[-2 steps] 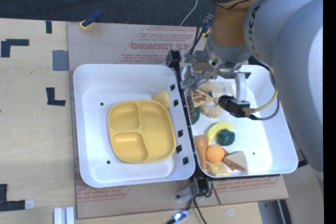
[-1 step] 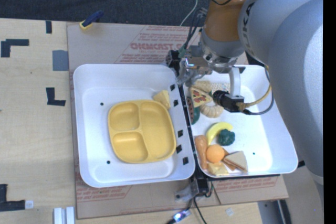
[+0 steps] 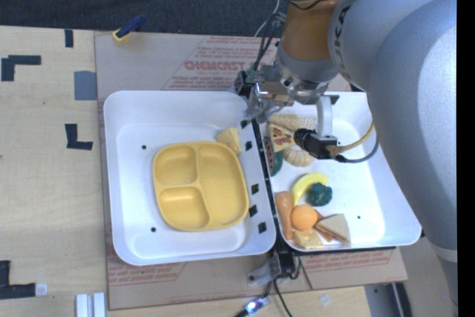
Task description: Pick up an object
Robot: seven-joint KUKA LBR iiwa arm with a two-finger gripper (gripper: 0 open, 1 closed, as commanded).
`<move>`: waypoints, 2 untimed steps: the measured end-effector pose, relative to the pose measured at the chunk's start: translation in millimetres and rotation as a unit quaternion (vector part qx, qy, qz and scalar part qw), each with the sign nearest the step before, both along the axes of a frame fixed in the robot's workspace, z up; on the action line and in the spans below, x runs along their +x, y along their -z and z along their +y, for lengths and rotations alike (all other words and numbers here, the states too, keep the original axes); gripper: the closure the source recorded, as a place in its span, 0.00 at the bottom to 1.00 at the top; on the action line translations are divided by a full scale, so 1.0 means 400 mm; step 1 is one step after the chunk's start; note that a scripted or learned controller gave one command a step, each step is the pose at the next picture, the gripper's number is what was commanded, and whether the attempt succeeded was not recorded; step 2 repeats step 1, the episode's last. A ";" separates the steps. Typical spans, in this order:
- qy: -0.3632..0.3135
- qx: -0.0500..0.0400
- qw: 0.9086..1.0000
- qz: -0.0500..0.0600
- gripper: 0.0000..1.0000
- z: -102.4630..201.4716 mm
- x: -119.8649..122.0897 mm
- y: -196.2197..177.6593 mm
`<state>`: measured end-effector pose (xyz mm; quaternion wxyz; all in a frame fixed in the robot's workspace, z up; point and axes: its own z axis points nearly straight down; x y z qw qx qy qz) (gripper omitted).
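My gripper (image 3: 291, 126) reaches down into the back of the right bin (image 3: 386, 211), over a pile of toy food. Under and beside it lie a pizza slice (image 3: 280, 137), a pale ridged piece (image 3: 300, 157) and a green piece (image 3: 276, 162). Nearer the front lie a yellow banana (image 3: 306, 183), a dark green broccoli (image 3: 320, 194), an orange (image 3: 303, 217), a carrot (image 3: 284, 210) and a sandwich wedge (image 3: 335, 226). The wrist hides the fingers.
The left bin (image 3: 126, 159) holds a yellow divided tray (image 3: 199, 185) and a small pale yellow piece (image 3: 229, 136) by the divider. My big grey arm covers the right side of the view. A cable runs over the back of the bench.
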<state>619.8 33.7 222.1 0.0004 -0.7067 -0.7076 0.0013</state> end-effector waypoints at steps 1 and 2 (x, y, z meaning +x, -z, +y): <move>0.000 0.000 1.000 -0.001 1.00 -0.014 -0.020 -0.031; 0.000 0.000 1.000 -0.001 1.00 -0.014 -0.020 -0.031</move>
